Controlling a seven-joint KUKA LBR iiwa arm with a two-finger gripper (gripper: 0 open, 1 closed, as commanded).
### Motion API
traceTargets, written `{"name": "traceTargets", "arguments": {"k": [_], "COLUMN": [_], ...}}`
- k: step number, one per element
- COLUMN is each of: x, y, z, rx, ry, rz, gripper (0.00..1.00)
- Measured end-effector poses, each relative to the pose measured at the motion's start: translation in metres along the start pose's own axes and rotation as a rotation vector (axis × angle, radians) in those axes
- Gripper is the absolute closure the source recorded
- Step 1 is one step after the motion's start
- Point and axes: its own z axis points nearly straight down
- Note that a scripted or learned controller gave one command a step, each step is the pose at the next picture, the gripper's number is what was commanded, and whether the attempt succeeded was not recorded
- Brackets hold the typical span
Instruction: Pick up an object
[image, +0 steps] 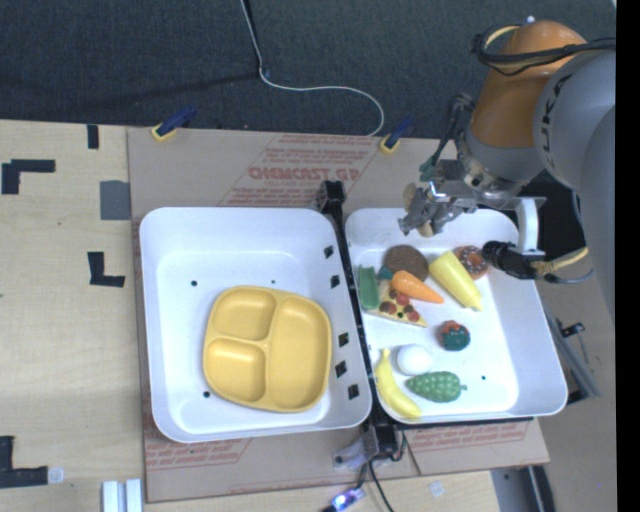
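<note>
My two bins (250, 232) look like smooth glossy white plastic; the yellow plate (268, 347) is matt plastic, on brown cardboard (290, 168).

gripper (428, 218) hovers over right bin (520, 345) (toy food inside (436, 385)).

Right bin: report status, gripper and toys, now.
Gripper above right bin's far edge, nothing seen held. Toy food untouched: brown piece, carrot, corn, banana, egg. Toys clustered close; yellow tray in left bin.
</note>
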Motion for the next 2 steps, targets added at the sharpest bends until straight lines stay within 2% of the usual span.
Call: {"name": "traceTargets", "arguments": {"k": [1,2], "x": [0.065,0.112], "y": [-0.001,-0.001], "z": [-0.002,0.008], "rx": [0.005,0.006], "ry": [0.002,0.0], "rz": [-0.006,-0.004], "gripper": [1.0,1.0]}}
